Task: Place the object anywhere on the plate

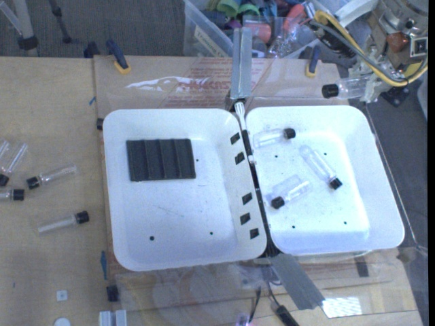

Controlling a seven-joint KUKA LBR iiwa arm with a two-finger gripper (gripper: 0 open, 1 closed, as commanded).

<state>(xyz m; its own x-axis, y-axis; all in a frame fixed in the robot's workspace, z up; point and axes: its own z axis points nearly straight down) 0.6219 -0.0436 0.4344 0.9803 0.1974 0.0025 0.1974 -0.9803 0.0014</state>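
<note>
Arm [397, 26] is parked at top right, above the far corner of the right bin [380, 229]. Pincer [353, 87] hangs just past the bin's back rim; a clear vial with black cap [340, 89] appears to sit at its tip, but cannot tell whether the pincer is open or clamped on it. Plate [161, 159], dark, ribbed, rectangular, lies flat in the left bin [170, 250], upper-left area, nothing on it. Right bin has three clear black-capped vials: one [272, 136] near the back-left corner, one [321, 166] slanted in the middle, one [289, 192] toward the left wall. More vials [51, 176] are scattered on the counter [41, 114] left of the bins. Clear tub of mixed coloured items [265, 12] sits behind the bins.
</note>
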